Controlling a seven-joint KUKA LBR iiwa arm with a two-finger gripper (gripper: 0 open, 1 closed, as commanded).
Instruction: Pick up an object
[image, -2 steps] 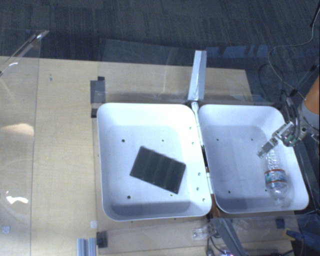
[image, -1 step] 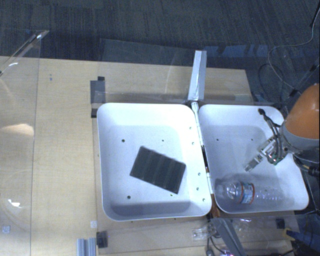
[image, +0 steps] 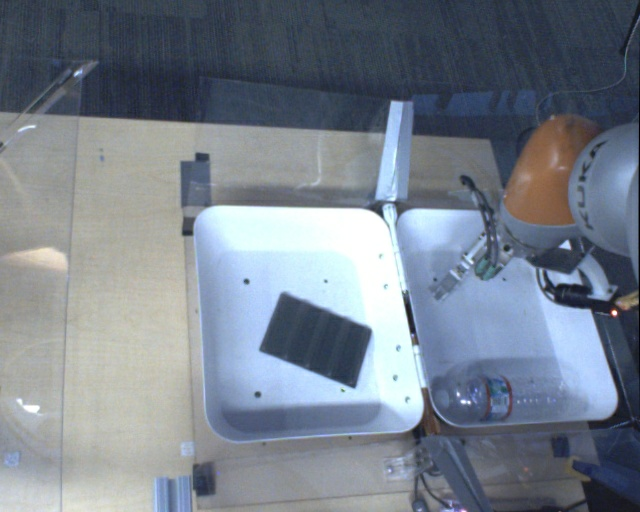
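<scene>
Lying on its side against the near wall of the right bin (image: 600, 330), a clear plastic bottle (image: 490, 397) sits nearest to where I stand, below the pincer (image: 455, 278) and slightly to its right. It probably rolled there and came to rest where the bin's wall stops it, which would make it awkward to grab from above, since a round transparent body tucked into a corner leaves little room for fingers on either side.

Left of the pincer, across the divide between the two bins, a dark ribbed rectangular pad (image: 316, 339) lies flat and skewed in the middle of the left bin (image: 215, 300), well apart from everything else. Being thin and flat, it looks hard to pinch.

Farther up, the pincer hangs over the bare floor of the right bin, tilted down and to the left, with nothing between its tips. How wide those tips stand I cannot tell; they blur into one pale shape. Behind it the arm's orange band (image: 545, 180) leans in over the counter (image: 120, 300), suggesting a descent is being lined up.
</scene>
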